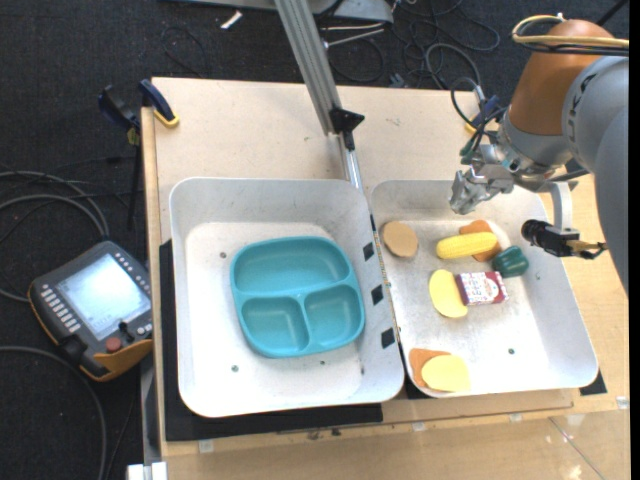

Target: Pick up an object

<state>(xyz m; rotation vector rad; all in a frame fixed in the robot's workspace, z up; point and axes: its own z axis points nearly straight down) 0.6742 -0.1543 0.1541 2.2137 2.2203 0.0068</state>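
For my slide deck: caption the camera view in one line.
KUKA arm's gripper hovers over the right bin of toy food, above a yellow corn cob; a teal divided tray sits left.

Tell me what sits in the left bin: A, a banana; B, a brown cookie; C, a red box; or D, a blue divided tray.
D: the blue divided tray lies alone in the left bin, while the banana, red box and brown cookie all lie in the right bin.
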